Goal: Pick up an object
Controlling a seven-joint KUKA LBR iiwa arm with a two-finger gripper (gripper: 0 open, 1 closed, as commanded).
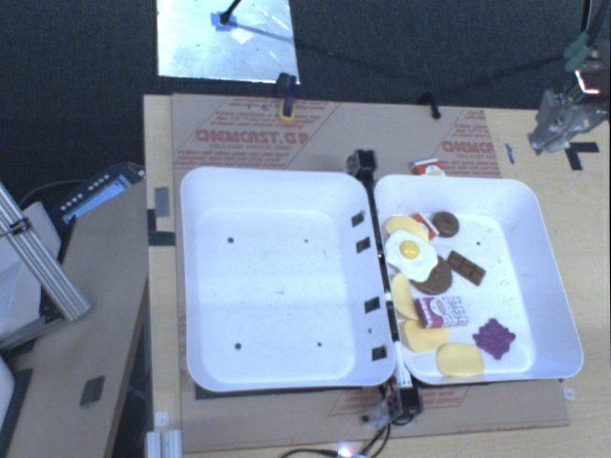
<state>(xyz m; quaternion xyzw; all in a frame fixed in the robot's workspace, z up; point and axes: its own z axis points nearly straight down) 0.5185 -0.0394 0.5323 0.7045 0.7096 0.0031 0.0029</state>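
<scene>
Jaws' state I cannot tell, the gripper point(567, 127) hanging well clear beyond the right bin point(535, 256), whose left side holds light, stiff toy foods; the purple grapes point(495, 337), apart, look easiest to pinch.

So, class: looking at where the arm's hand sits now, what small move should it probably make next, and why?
Probably bring the hand in over the right bin. It sits at the view's upper right, outside both bins, while the toy foods, such as the fried egg and purple grapes, all lie in that bin.
</scene>
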